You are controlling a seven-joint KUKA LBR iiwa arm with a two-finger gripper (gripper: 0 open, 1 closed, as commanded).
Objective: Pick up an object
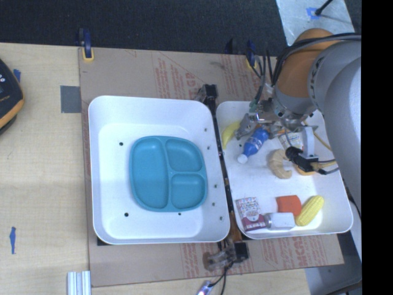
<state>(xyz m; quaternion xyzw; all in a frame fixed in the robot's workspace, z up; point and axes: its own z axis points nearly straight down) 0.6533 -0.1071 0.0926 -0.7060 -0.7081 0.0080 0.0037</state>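
You have two white bins side by side on the bench: the left bin carries a blue divided plate lying flat near its middle, and the right bin carries the loose things. The arm comes in over the right bin's far right corner, and its gripper sits low over the bin's far edge, right at the blue end of a small bottle. That bottle lies on its side, tilted, with its white cap pointing toward the bin's left wall and its blue body reaching up under the gripper. You cannot tell from this slant whether the fingers are apart or together, nor whether the bottle is between them; the metal parts overlap its upper end and that is all you get. Just left of the gripper, against the bin's left wall, a yellow banana peeks out. Near the bin's middle lies a tan pastry, just beside a black cable end. Along the near edge you see a red-and-white packet, a white block, an orange block and a yellow corn cob close together toward the near right corner.
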